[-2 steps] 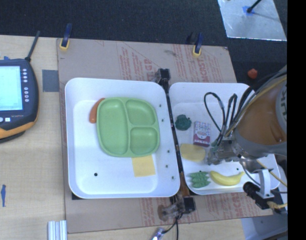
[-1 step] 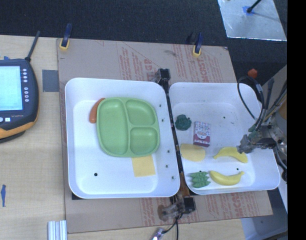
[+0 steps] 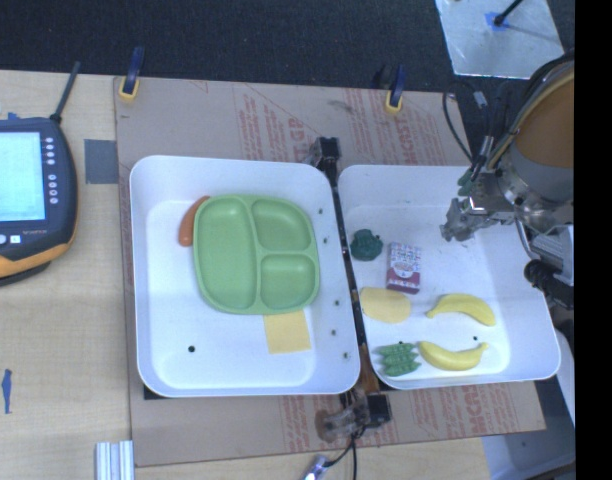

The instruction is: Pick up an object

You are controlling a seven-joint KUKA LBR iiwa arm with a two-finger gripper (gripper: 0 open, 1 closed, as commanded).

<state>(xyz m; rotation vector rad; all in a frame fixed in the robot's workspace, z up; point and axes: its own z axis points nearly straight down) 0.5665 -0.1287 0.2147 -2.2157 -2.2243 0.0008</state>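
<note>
In the right white bin (image 3: pixel 506 268) lie two yellow bananas (image 3: pixel 462 308), a pale yellow round piece (image 3: pixel 386 306), a small red-and-white packet (image 3: pixel 404 267) and two green toys (image 3: pixel 366 245). The claw (image 3: pixel 458 220) hovers over the bin's far right part, touching none; I cannot tell its opening. The left bin (image 3: pixel 161 318) holds a green divided plate (image 3: pixel 256 254).

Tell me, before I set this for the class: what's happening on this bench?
A grey robot arm reaches in from the right, its gripper above the right bin, near the bin's upper right part. Nothing is held. Two bananas, a small packet and other toy foods lie there. The left bin holds a green tray.
</note>
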